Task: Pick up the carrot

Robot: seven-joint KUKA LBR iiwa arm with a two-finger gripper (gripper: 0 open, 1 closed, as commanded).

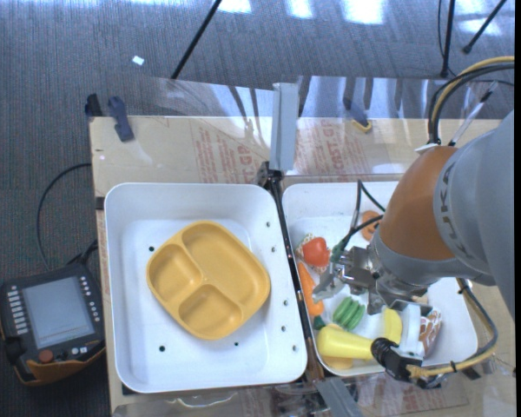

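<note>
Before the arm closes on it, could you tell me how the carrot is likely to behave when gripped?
The carrot looks like smooth toy plastic, so probably stiff, light and rather slippery. Its long rounded shape may roll or pivot. It lies against the bin wall, which could hinder the gripper.

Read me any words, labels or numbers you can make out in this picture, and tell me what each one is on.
Red print on the bench sheet behind the bins: mirrored and blurred, not readable.
Handheld pendant on the floor: screen and buttons too small to read.
Nothing else bears text.

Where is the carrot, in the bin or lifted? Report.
In the bin. The carrot lies along the right bin's left wall, beside the gripper, not between its fingers.
</note>
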